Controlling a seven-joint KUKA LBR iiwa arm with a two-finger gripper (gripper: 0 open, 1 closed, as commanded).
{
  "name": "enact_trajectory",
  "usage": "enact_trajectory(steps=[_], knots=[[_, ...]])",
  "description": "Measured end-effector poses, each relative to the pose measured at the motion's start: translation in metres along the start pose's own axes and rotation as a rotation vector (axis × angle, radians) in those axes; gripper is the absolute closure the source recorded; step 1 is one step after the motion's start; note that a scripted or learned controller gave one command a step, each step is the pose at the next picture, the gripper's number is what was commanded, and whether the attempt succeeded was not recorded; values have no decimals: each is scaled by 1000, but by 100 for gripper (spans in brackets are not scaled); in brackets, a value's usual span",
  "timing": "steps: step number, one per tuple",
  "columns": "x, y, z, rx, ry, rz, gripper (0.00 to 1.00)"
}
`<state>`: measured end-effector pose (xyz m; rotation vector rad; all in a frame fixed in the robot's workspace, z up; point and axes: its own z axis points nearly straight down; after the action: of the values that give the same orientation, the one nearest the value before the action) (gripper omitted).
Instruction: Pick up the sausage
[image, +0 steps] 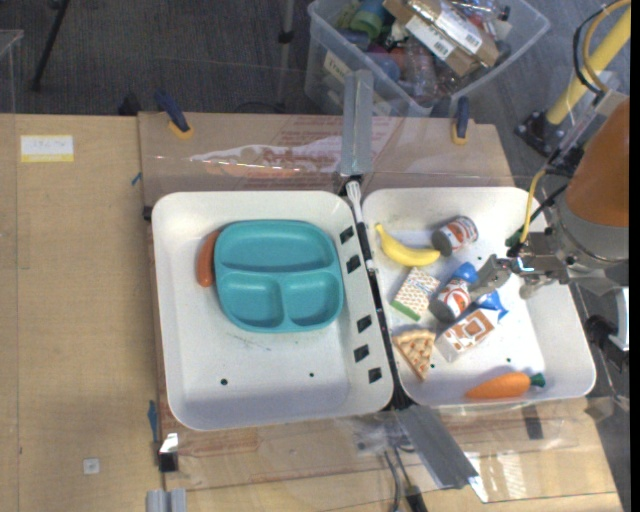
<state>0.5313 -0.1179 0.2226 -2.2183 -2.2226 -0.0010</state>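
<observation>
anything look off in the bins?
The sausage lies in the left bin, wedged against the teal tray's left edge and partly hidden by it, awkward to grasp. The gripper is over the right bin, among the toy food, far from it.

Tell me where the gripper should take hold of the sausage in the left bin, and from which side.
Probably the sausage's exposed middle, from above. It lies lengthwise against the teal tray's left edge, so one finger must fit that tight gap. The gripper hovers over the right bin.
</observation>
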Motion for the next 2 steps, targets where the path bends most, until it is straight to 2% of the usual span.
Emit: enact_trajectory(steps=[1, 2], knots=[[12, 20, 132, -16, -4, -49, 0], [10, 21, 121, -20, -6, -46, 100]])
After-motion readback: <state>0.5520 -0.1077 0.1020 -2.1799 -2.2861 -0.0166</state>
